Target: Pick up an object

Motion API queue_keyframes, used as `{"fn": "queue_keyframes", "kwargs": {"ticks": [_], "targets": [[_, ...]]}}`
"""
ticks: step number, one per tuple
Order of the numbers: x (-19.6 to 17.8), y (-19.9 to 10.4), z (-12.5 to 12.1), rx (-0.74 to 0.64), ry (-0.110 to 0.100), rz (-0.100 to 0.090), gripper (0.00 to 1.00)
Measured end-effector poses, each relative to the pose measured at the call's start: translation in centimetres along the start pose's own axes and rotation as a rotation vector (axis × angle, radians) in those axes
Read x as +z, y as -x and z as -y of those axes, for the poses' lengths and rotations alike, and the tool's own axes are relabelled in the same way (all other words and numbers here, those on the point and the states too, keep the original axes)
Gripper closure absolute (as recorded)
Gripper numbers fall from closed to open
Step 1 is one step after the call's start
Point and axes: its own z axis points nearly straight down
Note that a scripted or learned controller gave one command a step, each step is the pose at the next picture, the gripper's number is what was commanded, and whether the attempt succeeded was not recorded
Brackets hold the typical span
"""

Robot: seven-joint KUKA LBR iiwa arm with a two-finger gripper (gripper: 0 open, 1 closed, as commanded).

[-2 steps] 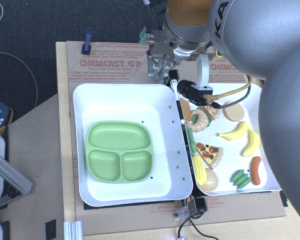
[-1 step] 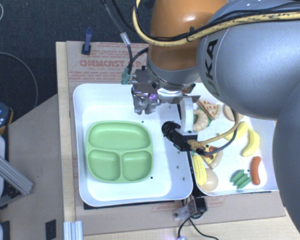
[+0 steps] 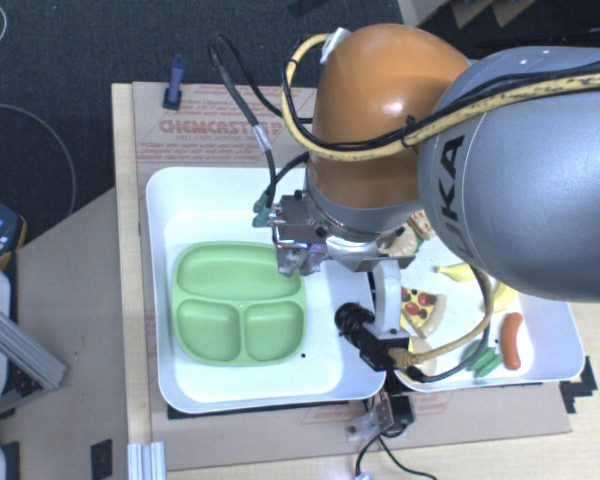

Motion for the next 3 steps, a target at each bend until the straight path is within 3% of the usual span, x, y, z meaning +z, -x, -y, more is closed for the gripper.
{"fn": "queue_keyframes", "kwargs": {"ticks": [1,2,3], "targets": [[7.4,-1.5,-7.7,0.002,0.009,-0.001,1.00],[10.7,-1.9,-12.2,0.001,0.011,0.000,1.00],[22.2,-3.0,-8.1,0.002,0.010,-0.001,1.00]]}}
